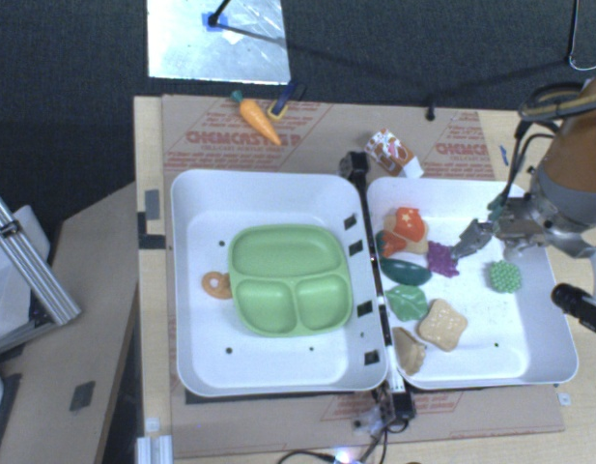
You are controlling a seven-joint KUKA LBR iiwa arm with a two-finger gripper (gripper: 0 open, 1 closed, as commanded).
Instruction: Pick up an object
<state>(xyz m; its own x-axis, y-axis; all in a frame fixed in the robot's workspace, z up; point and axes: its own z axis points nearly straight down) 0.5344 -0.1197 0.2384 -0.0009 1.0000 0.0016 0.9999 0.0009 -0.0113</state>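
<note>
The gripper (pixel 468 240) sits low in the right bin (pixel 539 356), touching the purple grape bunch (pixel 442 258); its grip is unclear. Toy food crowds the bin's left edge; bare floor lies right, near a green ball (pixel 505 276).

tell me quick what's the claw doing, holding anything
claw: low in the right bin, tips at the purple toy; can't tell whether it's open, shut or gripping.
</note>
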